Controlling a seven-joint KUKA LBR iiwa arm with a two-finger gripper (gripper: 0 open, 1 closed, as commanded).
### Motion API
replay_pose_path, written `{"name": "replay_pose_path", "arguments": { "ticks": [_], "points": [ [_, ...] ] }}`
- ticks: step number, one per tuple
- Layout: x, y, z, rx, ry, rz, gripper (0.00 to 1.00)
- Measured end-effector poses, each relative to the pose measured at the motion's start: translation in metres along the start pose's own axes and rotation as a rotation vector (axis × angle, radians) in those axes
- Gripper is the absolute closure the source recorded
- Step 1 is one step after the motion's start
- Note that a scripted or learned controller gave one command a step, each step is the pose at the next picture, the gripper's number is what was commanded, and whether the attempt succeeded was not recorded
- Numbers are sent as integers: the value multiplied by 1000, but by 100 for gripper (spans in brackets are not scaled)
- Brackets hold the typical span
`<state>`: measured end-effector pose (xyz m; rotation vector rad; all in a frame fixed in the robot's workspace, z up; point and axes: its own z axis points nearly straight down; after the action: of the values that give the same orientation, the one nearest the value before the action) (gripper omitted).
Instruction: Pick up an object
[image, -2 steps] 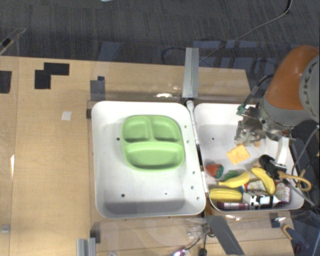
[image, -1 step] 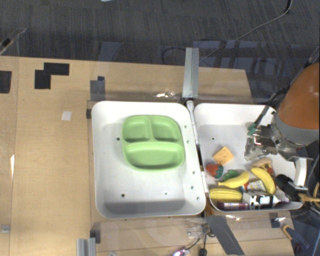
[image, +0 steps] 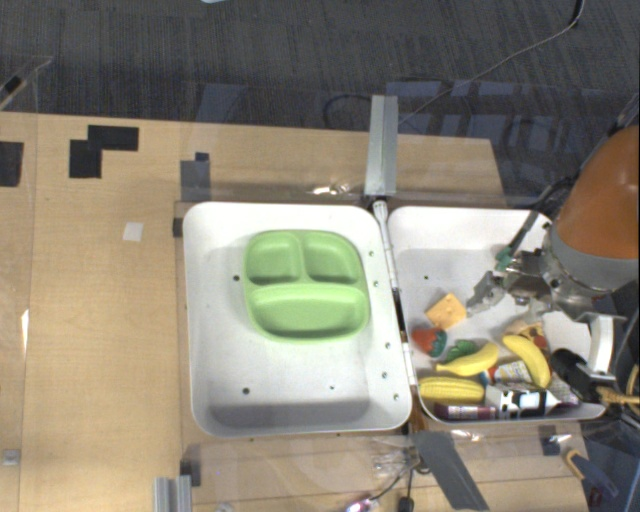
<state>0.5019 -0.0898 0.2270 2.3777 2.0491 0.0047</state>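
Right now I have the hand low over the right white bin, and I cannot tell how it is set. Loose objects crowd that bin's near corner: two yellow plastic bananas, an orange wedge-shaped block. I'd aim for the orange block, which lies apart from the rest.

My arm at the right, a rounded orange band over a grey wrist ring, dull metal gripper hardware below it, a thin dark cable along the wrist, a white block beside it.
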Motion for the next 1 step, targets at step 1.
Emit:
{"name": "replay_pose_path", "arguments": {
  "ticks": [1],
  "points": [
    [3,26,136,-14,0,-89,0]
  ]
}}
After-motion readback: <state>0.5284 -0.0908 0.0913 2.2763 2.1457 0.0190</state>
